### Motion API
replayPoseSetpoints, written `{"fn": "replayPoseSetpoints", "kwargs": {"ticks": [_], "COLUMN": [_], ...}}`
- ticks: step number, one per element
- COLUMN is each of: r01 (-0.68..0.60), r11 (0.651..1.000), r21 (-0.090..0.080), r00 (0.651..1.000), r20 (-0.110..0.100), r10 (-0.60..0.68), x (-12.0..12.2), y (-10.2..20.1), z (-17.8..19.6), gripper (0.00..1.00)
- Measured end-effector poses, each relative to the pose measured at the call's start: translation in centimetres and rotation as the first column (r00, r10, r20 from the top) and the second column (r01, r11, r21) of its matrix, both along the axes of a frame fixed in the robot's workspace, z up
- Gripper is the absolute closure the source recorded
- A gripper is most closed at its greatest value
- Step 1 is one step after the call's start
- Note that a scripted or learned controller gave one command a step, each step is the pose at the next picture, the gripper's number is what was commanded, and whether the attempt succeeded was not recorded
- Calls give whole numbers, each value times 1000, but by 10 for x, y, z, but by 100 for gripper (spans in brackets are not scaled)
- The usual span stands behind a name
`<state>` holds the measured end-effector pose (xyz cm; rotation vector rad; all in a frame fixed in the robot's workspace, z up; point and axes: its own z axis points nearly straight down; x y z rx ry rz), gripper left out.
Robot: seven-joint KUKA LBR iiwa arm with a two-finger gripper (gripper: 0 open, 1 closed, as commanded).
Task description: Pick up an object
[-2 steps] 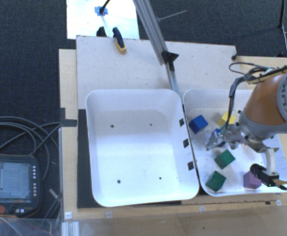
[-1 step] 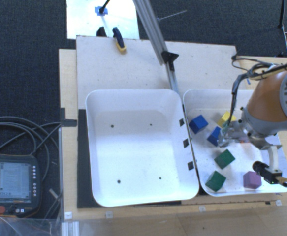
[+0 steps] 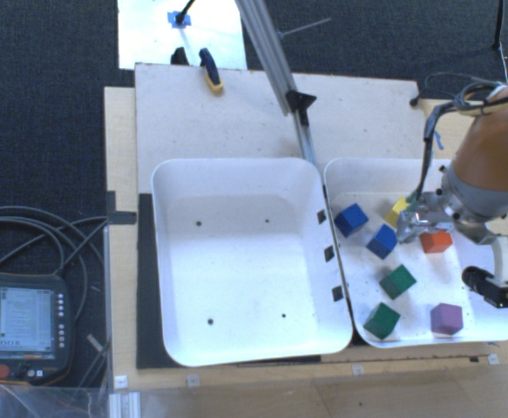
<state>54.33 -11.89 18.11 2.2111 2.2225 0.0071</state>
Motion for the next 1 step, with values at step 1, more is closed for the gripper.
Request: {"fn": "replayPoseSetpoints", "kwargs": {"ticks": [1], "r01": [-1], "r11": [1000], "r21": [0], "r00": [1000], "r20": [0], "r10": [1], "x": [3], "y": [10], "z": [54], "gripper": [100]}}
